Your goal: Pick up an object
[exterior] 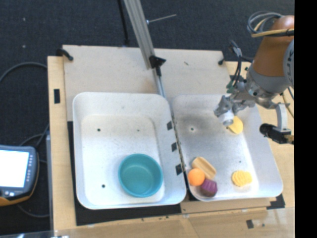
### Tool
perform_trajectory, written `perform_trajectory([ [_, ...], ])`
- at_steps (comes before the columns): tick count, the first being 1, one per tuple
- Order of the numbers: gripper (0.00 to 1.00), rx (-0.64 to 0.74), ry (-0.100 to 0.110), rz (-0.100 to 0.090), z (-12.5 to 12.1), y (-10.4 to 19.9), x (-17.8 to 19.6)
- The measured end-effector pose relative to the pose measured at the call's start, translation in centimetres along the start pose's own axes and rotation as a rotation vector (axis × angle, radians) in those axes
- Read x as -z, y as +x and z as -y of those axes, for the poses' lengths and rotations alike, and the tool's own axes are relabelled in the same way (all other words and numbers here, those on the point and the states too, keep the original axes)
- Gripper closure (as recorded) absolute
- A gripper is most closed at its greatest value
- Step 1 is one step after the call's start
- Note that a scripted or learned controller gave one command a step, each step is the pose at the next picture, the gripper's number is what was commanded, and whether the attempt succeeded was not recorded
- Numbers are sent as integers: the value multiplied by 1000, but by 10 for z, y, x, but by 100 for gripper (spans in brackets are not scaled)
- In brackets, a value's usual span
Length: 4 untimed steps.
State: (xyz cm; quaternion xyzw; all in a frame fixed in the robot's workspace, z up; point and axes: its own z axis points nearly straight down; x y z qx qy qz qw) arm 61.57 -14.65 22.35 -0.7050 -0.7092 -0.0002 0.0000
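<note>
The tool point(227, 114) hangs over the right bin point(257, 148), touching a yellow piece point(236, 126). How far it is open, I cannot tell.

My gripper point(227, 114) hangs over the far right part of the right bin point(208, 133), and a yellow piece point(236, 126) lies just beside it on the near right, the closest thing in my way. Below me toward the camera the bin floor runs bare until a ridged yellow piece point(241, 178) near the front wall. Well down to my left, a tan block point(204, 166), an orange ball point(196, 177) and a purple piece point(209, 187) crowd the front corner. To my left the floor is open up to the wall shared with the left bin point(99, 118). Beyond it a teal bowl point(140, 175) takes the near part. A slanted metal rail point(141, 26) crosses the desk point(114, 68) far to my upper left.
</note>
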Motion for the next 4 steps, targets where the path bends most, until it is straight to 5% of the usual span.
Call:
perform_trajectory([
  [4,100,2,-1,-1,-26,213,27],
])
